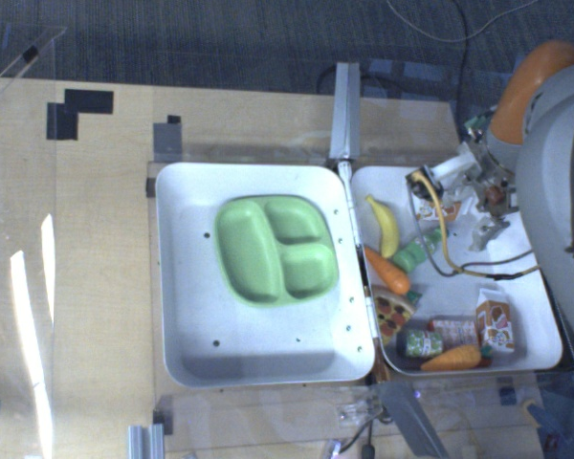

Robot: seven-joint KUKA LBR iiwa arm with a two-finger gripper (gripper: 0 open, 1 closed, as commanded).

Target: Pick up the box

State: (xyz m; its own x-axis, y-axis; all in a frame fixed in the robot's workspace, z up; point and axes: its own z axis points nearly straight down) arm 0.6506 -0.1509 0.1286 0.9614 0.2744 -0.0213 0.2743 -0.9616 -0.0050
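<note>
- pale wooden bench carries two shallow white bins side by side.
- left white bin holds a green divided plastic plate.
- right white bin holds the small white and orange cardboard box near its front right corner, just beside an orange carrot.
- grey arm's gripper hangs over that bin's far end, well apart from the box; i cannot tell whether it is open or closed.

I note even, bright overhead light. Pale glare streaks cross the bench at far left. A soft shadow lies inside the left bin along its lower wall. Detail is soft throughout.
</note>
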